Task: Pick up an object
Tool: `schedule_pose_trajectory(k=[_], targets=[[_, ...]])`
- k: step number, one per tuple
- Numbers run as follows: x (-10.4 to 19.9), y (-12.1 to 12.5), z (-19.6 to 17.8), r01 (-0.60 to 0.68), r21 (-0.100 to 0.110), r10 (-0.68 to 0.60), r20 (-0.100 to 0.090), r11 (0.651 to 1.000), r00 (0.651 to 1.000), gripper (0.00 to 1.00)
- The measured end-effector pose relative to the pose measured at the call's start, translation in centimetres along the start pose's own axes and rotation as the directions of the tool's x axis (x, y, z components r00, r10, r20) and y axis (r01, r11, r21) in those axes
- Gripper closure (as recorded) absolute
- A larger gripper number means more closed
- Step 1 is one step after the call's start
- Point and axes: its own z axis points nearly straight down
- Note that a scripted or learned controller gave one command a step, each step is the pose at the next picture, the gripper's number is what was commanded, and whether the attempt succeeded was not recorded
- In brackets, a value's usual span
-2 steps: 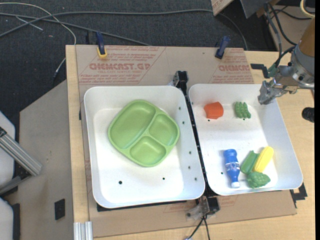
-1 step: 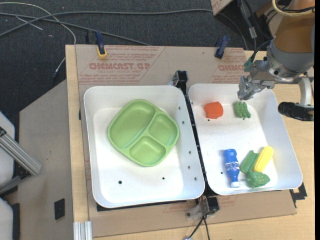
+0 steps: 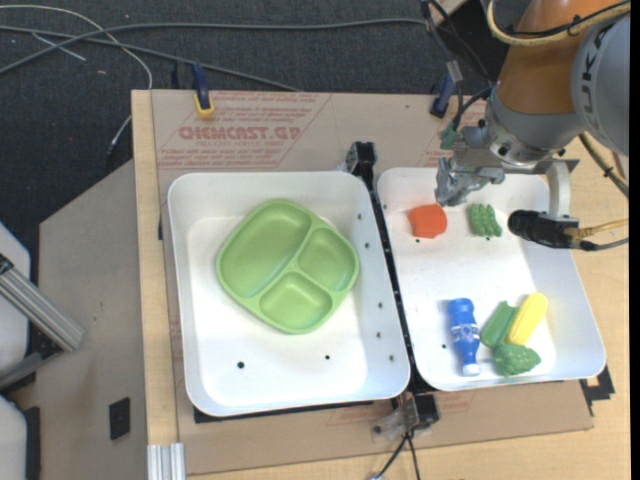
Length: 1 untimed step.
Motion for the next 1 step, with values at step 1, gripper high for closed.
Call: schedule_pose_trajectory(k=[1], targets=[[4.40,0.57,0.41,-0.001,-0.001,0.001,0.001,1.000,1.000,1.00]])
